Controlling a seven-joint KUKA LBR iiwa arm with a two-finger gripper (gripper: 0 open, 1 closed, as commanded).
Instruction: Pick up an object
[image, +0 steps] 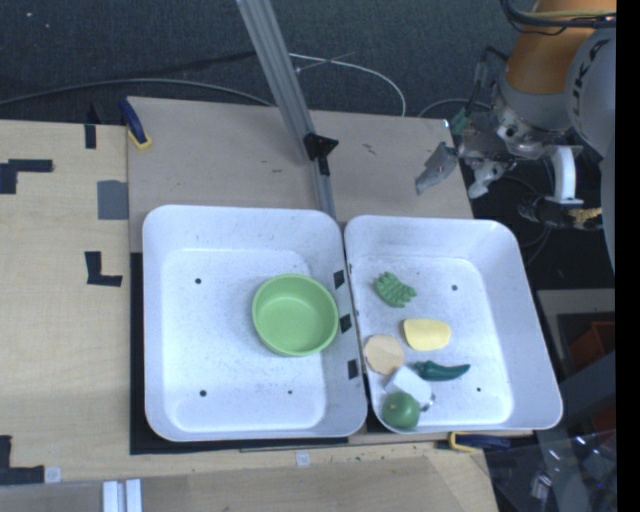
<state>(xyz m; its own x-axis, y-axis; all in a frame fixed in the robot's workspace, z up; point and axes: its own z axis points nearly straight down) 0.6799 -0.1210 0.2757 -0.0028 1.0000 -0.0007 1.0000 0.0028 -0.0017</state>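
Observation:
My gripper (458, 172) hangs above the bench just beyond the far edge of the right bin (520, 260), its two fingers spread apart with nothing between them. The right bin holds a ridged green piece (394, 290), a yellow piece (427, 333), a tan round piece (384, 353), a dark green pepper (441, 371), a small white block (410, 384) and a green ball (401, 409), all grouped toward its near left part. A light green bowl (294, 314) stands upright in the left bin (180, 260).
A grey metal post (290, 100) rises from the bench behind the seam between the bins. Cables lie on the dark floor behind the bench. Black tape marks dot the wooden surface at left.

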